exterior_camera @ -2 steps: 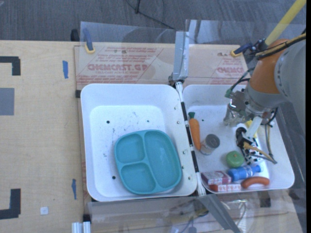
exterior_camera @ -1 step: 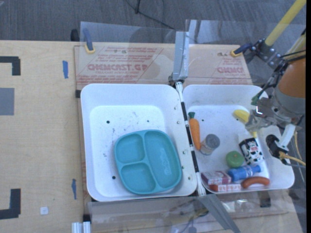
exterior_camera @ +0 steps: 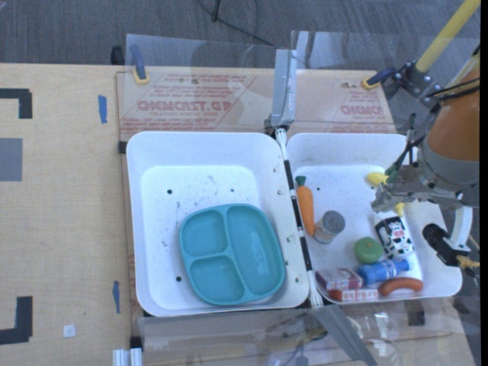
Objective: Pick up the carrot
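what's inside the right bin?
In the right bin: carrot by the left wall, grey can, green round item, blue bottle, red box, sausage, cow-print carton. A yellow item is partly covered by the end effector.

Grey carpet floor (exterior_camera: 76, 10), black cable (exterior_camera: 229, 10) across it; pale wood bench (exterior_camera: 57, 204).

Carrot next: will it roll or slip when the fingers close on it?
The carrot looks like a smooth, tapered toy, so it may slip toward its thin end. Round-bodied, it could roll. It lies along the right bin's left wall, which likely blocks rolling that way and crowds one finger.
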`<act>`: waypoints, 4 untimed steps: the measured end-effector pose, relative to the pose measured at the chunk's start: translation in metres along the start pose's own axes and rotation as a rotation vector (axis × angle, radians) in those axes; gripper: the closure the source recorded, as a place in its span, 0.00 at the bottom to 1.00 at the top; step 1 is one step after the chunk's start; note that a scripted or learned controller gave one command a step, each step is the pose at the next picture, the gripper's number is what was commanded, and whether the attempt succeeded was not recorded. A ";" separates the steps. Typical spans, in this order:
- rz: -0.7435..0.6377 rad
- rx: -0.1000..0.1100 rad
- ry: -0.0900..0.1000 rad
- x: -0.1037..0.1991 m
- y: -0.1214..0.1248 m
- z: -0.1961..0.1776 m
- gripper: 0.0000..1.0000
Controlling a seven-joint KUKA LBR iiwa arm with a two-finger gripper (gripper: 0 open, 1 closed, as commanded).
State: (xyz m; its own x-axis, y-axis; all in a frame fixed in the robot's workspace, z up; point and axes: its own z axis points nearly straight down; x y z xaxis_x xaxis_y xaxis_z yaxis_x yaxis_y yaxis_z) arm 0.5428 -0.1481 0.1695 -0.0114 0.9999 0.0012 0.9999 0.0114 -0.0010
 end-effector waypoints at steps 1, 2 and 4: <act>0.201 0.002 0.000 0.032 -0.034 -0.013 1.00; 0.291 0.002 -0.001 0.044 -0.026 0.063 1.00; 0.176 0.002 0.000 0.148 -0.052 -0.014 1.00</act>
State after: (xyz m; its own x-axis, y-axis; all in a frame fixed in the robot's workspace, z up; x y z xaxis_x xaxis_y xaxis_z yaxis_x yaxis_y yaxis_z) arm 0.4896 -0.0003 0.1839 0.1635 0.9865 0.0004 0.9865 -0.1635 -0.0035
